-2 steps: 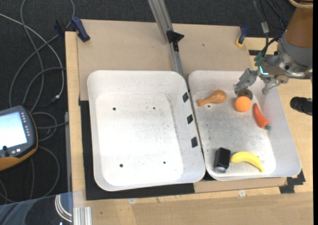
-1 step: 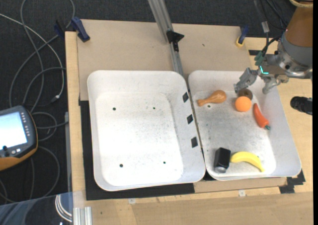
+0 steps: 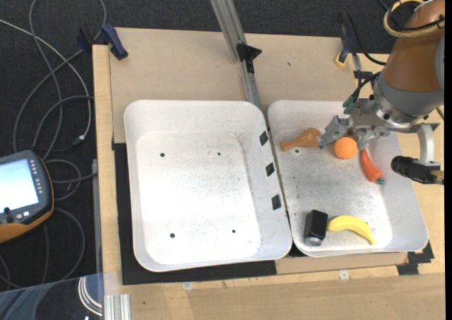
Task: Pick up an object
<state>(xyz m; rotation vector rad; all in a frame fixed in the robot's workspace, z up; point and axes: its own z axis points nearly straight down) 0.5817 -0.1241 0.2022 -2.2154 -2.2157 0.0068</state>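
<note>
Jaws sit low in the right bin, orange ball touching just below them, drumstick to their left and carrot lower right; can't tell if the jaws are released or clenched.

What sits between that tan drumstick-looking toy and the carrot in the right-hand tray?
In the camera view, an orange ball lies between the drumstick toy and the carrot, with the gripper right over it.
</note>
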